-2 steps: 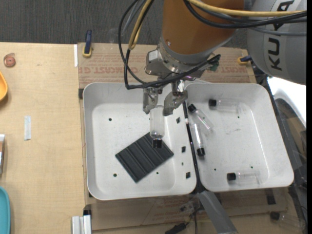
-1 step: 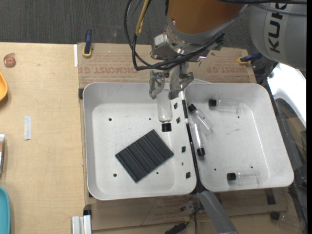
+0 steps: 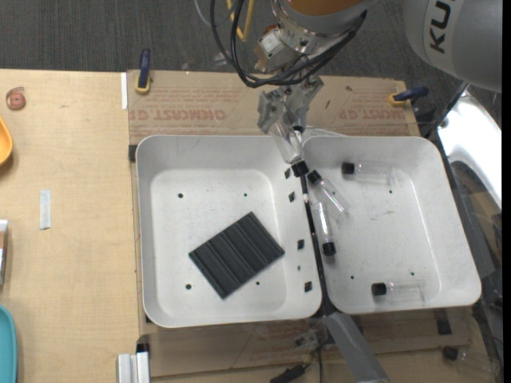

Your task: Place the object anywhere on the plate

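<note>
Camera view: our pincer (image 3: 297, 146) hangs right of the ribbed dark plate (image 3: 237, 254), w/ a clear capped vial (image 3: 310, 180) seemingly clamped at the tips. Carry step; next we shift left, over plate, then release.

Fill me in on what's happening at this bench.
A grey robot arm reaches in over two white bins, its gripper hanging above the seam between them. A dark ribbed plate lies in the left bin. Clear tubes with black caps lie in the right bin, one right below the gripper. Nothing is on the plate yet.
</note>
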`<state>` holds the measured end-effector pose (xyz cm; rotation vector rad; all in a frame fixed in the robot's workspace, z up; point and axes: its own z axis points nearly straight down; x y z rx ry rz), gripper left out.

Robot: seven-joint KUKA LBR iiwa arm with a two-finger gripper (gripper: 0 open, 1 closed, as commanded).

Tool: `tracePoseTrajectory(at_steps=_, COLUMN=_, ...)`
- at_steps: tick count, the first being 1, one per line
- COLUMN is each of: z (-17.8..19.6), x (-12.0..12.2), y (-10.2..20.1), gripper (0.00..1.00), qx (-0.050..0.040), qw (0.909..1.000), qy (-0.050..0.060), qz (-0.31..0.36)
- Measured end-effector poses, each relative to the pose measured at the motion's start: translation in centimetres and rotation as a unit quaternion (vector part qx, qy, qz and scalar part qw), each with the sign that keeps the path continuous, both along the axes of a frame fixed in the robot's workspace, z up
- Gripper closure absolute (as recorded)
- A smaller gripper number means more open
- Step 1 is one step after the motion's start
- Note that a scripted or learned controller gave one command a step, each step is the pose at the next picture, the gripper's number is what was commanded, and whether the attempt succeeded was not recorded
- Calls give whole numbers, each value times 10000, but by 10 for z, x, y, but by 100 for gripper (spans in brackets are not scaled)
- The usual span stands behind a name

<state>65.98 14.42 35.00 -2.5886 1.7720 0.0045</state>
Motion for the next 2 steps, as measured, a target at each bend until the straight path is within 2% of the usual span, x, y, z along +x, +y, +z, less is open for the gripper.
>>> tracePoseTrajectory(at_steps=1, z=-53, x=-1, y=-66, gripper=100, qx=-1, qw=9929, qy=6, qz=1193)
tracePoseTrajectory(at_steps=2, z=-78, x=-33, y=-20, gripper=100, qx=-2, qw=9817, qy=8, qz=1907)
